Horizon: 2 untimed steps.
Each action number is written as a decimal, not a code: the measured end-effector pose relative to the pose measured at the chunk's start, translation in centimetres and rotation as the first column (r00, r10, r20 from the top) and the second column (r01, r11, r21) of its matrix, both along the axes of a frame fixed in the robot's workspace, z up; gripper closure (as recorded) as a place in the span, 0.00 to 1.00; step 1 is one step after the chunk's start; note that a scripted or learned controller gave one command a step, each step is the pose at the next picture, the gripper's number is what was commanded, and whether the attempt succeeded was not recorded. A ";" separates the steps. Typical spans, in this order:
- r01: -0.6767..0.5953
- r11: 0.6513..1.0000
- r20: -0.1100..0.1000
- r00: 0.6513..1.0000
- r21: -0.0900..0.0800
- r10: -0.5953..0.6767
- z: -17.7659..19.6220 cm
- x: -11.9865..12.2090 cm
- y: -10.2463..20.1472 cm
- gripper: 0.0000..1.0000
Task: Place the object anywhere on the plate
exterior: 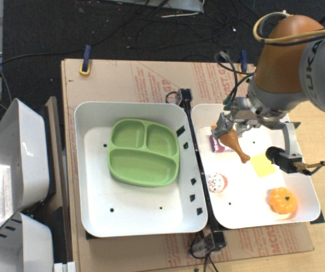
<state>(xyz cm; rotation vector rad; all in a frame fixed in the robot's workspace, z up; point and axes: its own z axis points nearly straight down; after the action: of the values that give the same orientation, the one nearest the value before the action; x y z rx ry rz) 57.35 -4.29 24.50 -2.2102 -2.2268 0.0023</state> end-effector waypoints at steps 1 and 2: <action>0.000 1.000 0.000 1.000 0.000 0.000 -1.2 -1.8 4.4 1.00; -0.002 1.000 0.001 1.000 0.000 0.002 -1.0 -3.5 10.5 1.00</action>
<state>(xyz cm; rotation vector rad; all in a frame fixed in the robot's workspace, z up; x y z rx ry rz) 53.85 6.18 23.55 -2.2084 -2.2296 0.0005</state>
